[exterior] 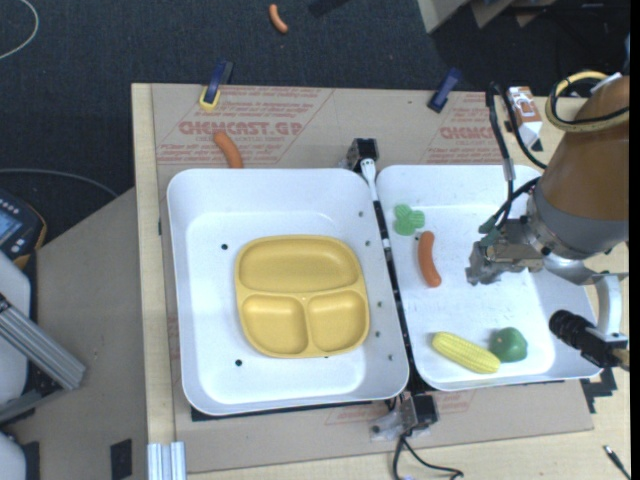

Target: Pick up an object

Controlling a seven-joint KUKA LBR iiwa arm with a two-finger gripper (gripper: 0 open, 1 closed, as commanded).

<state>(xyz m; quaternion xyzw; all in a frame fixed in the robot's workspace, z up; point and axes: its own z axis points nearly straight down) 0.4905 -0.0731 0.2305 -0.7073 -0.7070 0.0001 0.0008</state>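
Bench of brown board point(300, 118) on dark floor, bearing two white bins side by side. Gripper point(490, 265) over the right bin point(460, 193), nothing seen between its fingers, whether parted or closed cannot be told; orange sausage point(429, 258) just to its left, apart from it, light green piece point(407, 220) beyond that, corn cob point(465, 352) and dark green vegetable point(509, 344) nearer the front edge. Left bin point(200, 268): yellow divided tray point(300, 295).
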